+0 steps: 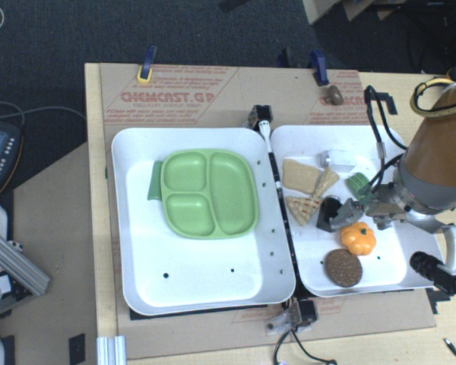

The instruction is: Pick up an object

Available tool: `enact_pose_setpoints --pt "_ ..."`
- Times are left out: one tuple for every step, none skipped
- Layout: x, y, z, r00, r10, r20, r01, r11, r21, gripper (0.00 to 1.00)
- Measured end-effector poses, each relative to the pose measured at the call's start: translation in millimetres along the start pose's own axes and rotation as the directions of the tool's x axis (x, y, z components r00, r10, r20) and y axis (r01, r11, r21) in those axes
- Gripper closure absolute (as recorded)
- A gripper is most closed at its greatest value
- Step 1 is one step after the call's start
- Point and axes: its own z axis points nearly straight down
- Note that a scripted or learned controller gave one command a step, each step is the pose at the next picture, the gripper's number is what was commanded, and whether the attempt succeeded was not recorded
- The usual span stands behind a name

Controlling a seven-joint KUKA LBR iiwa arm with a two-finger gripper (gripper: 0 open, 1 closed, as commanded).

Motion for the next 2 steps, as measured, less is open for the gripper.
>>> enact_pose_setpoints --pt "0 3 -6 1.0 -0.003 0.002 0.003 1.0 -0.014 0.0" --pt "-1 0 37 1.0 -0.003 0.0 0.003 1.0 -0.008 0.0"
